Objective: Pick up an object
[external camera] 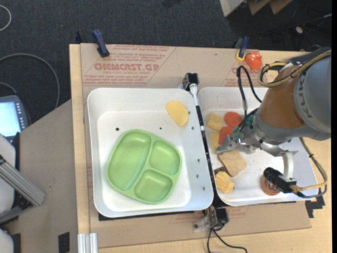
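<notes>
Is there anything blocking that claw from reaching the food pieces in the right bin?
Nothing visible does. The gripper hangs directly over the tan cracker-like piece, with the red pieces right beside it.

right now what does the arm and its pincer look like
The arm is a thick rounded grey body with a broad orange band above the wrist. Black and yellow cables loop along it. The pincer is small, dark and metallic, set on a grey wrist.
</notes>
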Motion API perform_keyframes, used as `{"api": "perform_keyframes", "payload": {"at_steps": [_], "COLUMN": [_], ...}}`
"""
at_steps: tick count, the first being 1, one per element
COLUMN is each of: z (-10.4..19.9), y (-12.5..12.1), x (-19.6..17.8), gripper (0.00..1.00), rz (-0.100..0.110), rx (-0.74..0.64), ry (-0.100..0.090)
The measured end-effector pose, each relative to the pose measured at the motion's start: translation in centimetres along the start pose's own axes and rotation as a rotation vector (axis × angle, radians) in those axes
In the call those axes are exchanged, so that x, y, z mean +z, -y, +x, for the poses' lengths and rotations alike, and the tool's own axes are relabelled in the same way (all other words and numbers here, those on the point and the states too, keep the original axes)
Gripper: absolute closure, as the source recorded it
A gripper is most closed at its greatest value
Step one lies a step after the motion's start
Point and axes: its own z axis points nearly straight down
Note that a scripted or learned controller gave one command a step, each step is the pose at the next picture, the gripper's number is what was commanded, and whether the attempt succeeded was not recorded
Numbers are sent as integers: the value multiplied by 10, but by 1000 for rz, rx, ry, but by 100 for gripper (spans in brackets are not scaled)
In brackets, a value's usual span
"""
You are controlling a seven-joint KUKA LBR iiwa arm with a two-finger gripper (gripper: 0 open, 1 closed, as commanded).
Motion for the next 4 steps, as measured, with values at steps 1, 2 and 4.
{"api": "perform_keyframes", "payload": {"at_steps": [1,2,4], "z": [57,-3,-22], "y": [58,62,51], "x": [-106,-7,3], "gripper": [0,0,0], "rz": [-5,12,1], "rx": [-2,10,4], "ry": [-2,2,-1]}}
